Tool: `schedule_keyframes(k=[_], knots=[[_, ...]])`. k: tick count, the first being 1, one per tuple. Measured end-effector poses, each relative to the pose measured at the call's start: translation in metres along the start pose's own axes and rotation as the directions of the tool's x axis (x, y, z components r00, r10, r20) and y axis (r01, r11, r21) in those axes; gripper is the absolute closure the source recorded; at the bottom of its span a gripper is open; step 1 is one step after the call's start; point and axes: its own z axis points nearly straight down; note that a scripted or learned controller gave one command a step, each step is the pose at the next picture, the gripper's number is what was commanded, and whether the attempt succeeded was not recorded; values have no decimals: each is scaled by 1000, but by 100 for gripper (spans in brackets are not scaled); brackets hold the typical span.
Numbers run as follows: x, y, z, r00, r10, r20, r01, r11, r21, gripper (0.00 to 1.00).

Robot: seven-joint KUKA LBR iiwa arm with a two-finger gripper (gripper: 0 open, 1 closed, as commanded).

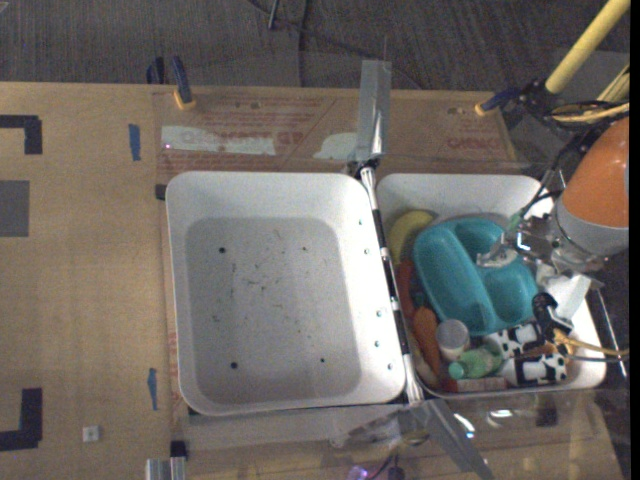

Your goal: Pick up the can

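From my remote feed, the pale plywood bench top (80, 268) stretches well away from the claw (497, 256) toward the view's left edge, carrying black L-shaped tape marks (25, 133) and short blue tape strips (134, 141) far from the claw. Beyond the claw, toward the top of the view, a flat brown cardboard sheet (270, 118) lies on the bench, with a blue-handled clamp with an orange tip (178, 78) at its far corner. Further beyond still, I see dark grey carpeted floor (150, 18) with thin black cables (285, 8) trailing across it, dimly lit.
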Motion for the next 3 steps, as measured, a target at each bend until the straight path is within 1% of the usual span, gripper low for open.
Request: schedule_keyframes(k=[1, 2, 3], knots=[[23, 57, 8, 950, -312, -4, 312, 950, 24, 0], [21, 100, 10, 937, -348, -27, 348, 936, 48, 0], [25, 105, 11, 972, -235, -25, 236, 971, 49, 0]])
